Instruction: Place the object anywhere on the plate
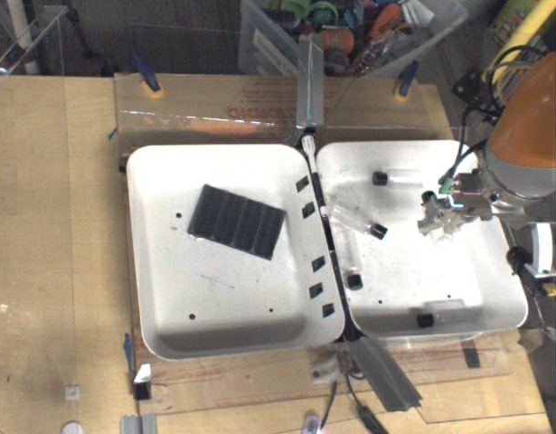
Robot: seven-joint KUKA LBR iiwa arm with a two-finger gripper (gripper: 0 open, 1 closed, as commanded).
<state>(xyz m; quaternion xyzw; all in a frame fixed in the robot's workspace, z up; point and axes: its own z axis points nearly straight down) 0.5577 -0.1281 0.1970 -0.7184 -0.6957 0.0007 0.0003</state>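
Plate (237, 221), dark ribbed rectangle, lies in glossy white left bin (160, 269).

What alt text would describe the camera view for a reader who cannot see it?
A grey arm's gripper hovers over the right white bin, which holds several clear tubes with black caps. The left white bin holds a flat black ribbed rectangular plate.
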